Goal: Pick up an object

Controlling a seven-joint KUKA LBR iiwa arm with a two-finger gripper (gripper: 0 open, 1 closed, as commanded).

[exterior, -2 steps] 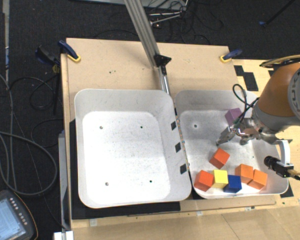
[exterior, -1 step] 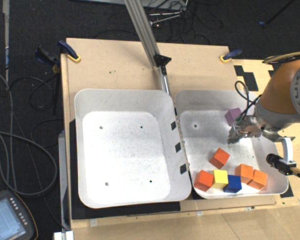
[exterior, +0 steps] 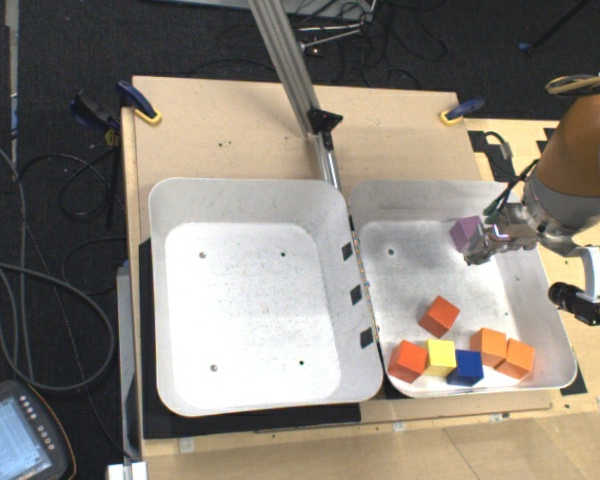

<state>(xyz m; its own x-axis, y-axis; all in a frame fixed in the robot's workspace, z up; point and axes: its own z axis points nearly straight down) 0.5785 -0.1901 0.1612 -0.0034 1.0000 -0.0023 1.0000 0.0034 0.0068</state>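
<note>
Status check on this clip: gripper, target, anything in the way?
Gripper low in right bin, finger state unreadable. Purple block right beside it, grasp unconfirmed. Orange, yellow and blue blocks clustered at bin's near edge, apart from gripper.

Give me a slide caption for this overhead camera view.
Claw beside a purple block in the right bin, coloured blocks clustered below.

The single camera was fixed high above the bench [exterior: 280, 118] and looked down at a slant, far enough back to take in both white bins [exterior: 250, 288] side by side, the dark floor around them, and the arm [exterior: 580, 158] reaching in from its right.
</note>
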